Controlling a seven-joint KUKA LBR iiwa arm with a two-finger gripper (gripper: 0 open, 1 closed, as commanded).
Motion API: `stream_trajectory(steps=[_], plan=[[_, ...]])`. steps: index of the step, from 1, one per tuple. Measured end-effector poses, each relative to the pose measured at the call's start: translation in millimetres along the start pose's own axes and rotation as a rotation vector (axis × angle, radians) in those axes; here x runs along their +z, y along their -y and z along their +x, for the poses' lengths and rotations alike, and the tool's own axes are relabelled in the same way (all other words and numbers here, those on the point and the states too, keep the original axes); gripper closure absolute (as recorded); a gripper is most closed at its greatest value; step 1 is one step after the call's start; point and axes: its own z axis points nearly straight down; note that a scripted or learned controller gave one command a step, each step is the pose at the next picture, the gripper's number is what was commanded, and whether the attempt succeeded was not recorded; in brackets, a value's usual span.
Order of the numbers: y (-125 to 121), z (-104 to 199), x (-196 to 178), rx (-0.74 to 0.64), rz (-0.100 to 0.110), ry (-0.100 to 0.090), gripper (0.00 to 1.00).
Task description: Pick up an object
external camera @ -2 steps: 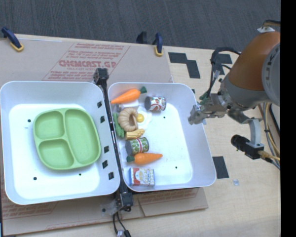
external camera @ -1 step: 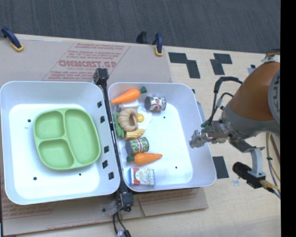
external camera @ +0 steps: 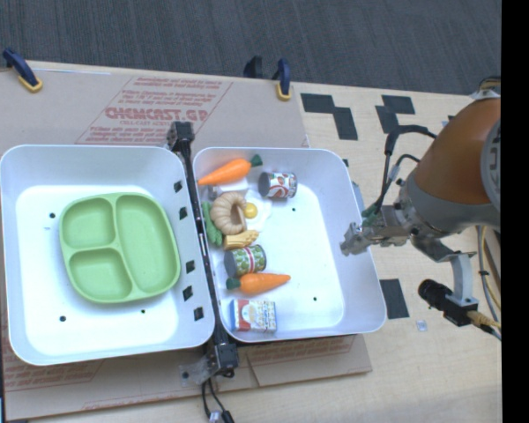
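Note:
The right bin (external camera: 322,263) holds several toy foods along its left side: a carrot (external camera: 224,172) at the top, a small can (external camera: 278,185), a croissant (external camera: 227,210), a fried egg (external camera: 253,211), a green can (external camera: 246,260), a second carrot (external camera: 263,281) and a small carton (external camera: 252,315) at the bottom. My gripper (external camera: 353,241) hangs over the bin's right rim, well to the right of the foods. Nothing shows between its fingers.
The left bin (external camera: 35,315) holds a green divided plate (external camera: 119,248). A black divider clamp (external camera: 194,236) runs between the bins. Blue clips (external camera: 283,78) hold the cardboard base at the back. The arm's orange band (external camera: 463,152) sits at the right.

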Motion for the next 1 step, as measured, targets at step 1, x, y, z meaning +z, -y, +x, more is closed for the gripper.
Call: stream_trajectory(steps=[1], plan=[[-70.3, -0.1, -39.5, 0.0, -0.002, 0.001, 1.0]])
